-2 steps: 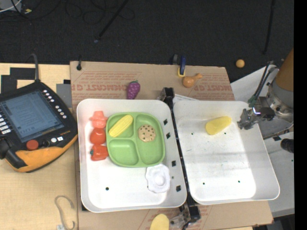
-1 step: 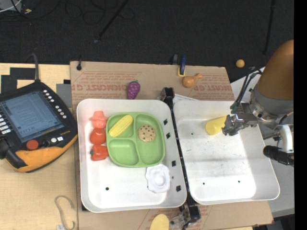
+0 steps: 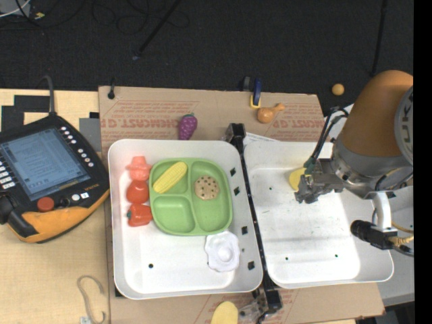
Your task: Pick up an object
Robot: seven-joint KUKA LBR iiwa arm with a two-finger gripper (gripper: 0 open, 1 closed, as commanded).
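Note:
In the right bin [image 3: 317, 248], a yellow object [image 3: 295, 178] lies near the upper middle, partly covered by my gripper [image 3: 306, 193], which hangs right over its lower right side. The left bin [image 3: 135, 262] holds a green divided plate [image 3: 191, 211] with a yellow corn cob [image 3: 168, 176] and a round cookie [image 3: 206, 187] on it. Beside the plate's left edge sit a pink toy [image 3: 138, 167] and two red pieces [image 3: 137, 193]. A white flower-shaped object [image 3: 223, 251] lies below the plate.
Behind the bins, on the cardboard, sit a purple grape toy [image 3: 187, 125], an orange pear-shaped toy [image 3: 268, 113] and a blue-yellow clip [image 3: 256, 94]. A teach pendant [image 3: 47, 171] rests at left. A yellow object [image 3: 225, 312] lies at the front edge.

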